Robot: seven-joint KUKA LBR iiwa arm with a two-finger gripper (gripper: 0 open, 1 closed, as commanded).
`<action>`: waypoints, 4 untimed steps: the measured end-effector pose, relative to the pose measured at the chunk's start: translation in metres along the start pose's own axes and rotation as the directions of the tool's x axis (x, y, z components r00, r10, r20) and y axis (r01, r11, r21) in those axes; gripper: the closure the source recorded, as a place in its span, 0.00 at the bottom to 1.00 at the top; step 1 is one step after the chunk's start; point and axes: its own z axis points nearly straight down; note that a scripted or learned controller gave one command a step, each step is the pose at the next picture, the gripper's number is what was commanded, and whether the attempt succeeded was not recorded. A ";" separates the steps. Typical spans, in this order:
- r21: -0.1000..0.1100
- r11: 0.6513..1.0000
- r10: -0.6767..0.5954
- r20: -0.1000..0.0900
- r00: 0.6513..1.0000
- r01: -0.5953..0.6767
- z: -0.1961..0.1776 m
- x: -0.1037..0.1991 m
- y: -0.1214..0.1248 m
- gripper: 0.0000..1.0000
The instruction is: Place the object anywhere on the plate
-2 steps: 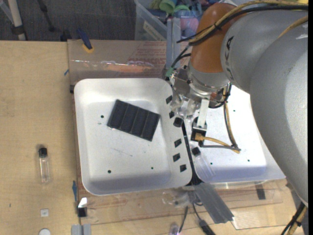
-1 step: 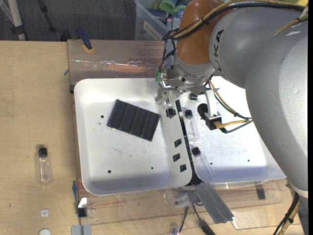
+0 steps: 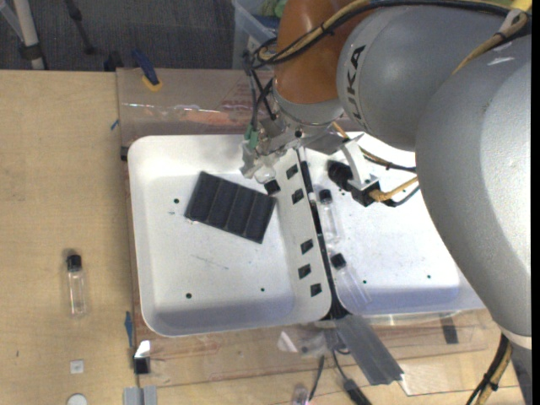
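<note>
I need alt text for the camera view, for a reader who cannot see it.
A grey robot arm reaches from the right, its gripper low over the back edge of the left white bin. A dark ridged rectangular object lies flat in that bin. A small clear vial lies on the wooden bench.

Smooth white plastic on the left bin, a soft sheen across its floor, and the right bin looks the same. The dark ribbed slab lying in the left bin looks matt, dull charcoal, no shine at all. Up at one o'clock the arm shows a satin grey shell, with a glossy orange band catching light. Out at nine o'clock, a clear vial, glass or plastic, rests on the pale, matt wooden bench.
</note>
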 end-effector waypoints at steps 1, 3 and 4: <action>0.005 0.963 0.270 -0.001 0.963 -0.270 -0.005 0.073 -0.002 1.00; 0.003 1.000 0.020 -0.001 1.000 -0.020 0.094 0.105 -0.018 1.00; 0.027 0.974 -0.226 -0.012 0.974 0.226 0.100 0.072 0.015 1.00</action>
